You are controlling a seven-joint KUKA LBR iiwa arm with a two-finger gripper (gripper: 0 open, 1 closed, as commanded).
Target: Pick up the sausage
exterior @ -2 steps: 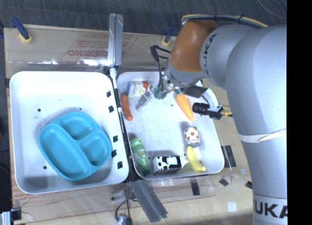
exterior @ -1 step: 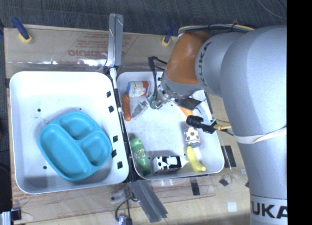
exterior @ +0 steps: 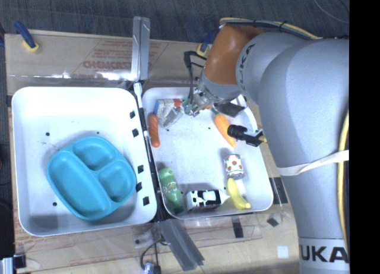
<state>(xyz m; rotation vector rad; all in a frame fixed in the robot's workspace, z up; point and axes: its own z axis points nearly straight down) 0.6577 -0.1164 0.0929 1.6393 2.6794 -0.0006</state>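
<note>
The sausage (exterior: 154, 131) is a short orange-red link lying lengthwise against the left wall of the right bin (exterior: 196, 148), near its far corner. My gripper (exterior: 168, 113) hangs low just to the right of the sausage's far end and is tilted toward it. It is open, with nothing between its fingers. The sausage lies beside the gripper and is not held.
An orange carrot (exterior: 224, 129) lies at the bin's right. A patterned cup (exterior: 233, 166), a banana (exterior: 237, 195), a black-and-white toy (exterior: 205, 198) and a green item (exterior: 169, 185) sit along the near side. A blue divided plate (exterior: 92, 176) rests in the left bin (exterior: 35, 112).
</note>
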